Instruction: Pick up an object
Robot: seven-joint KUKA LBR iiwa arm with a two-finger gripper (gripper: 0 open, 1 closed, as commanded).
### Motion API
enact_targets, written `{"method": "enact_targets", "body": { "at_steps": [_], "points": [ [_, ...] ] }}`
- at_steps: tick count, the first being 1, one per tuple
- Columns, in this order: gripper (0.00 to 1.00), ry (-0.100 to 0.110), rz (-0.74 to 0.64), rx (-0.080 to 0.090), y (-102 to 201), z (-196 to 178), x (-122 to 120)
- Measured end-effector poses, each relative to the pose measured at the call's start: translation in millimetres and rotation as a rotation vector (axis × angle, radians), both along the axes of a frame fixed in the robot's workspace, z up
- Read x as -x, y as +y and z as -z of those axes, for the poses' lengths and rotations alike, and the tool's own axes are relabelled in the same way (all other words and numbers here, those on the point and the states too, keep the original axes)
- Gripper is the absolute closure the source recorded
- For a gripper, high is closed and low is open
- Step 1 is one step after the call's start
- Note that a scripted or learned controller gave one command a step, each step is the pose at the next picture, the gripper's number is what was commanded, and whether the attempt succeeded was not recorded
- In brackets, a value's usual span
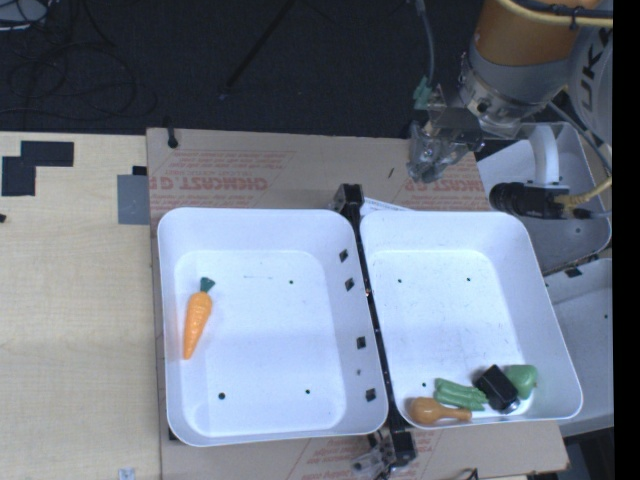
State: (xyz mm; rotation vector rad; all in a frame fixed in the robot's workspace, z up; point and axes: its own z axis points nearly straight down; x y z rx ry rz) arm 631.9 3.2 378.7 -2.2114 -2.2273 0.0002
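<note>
Hanging above the far edge of the bench, the gripper [430,158] sits just beyond the back rim of the right bin [530,258], over the brown cardboard sheet [260,173] that lies under both bins. The grey arm [520,68], with its orange band, comes in from the upper right. Whether the claw is open or closed cannot be told at this size and angle; nothing is seen held in it.

The left bin [250,223] holds a toy carrot [196,320], orange with a green top, lying near its left wall with the green end pointing to the far side. The right bin's things are crowded into its near right corner: a green bean pod [458,394], a small black block [496,387] just beside it, a light green piece [521,376] touching the block on its right, and an orange pear-shaped piece [434,411] against the near wall. All of these lie well apart from the gripper

A black clip strip [352,268] runs between the two bins where their walls meet
</note>
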Motion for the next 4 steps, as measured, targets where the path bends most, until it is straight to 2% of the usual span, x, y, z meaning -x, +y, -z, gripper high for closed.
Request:
{"method": "enact_targets", "body": {
  "at_steps": [1,2,3,4],
  "points": [
    [1.0,0.014,0.011,0.003,-34.7,140.8,11.8],
    [1.0,-0.002,0.001,0.0,30.3,80.4,34.5],
    [1.0,0.002,0.01,0.002,-16.4,50.7,82.7],
    [1.0,-0.008,0.003,0.002,29.3,-5.1,15.7]
  ]
}}
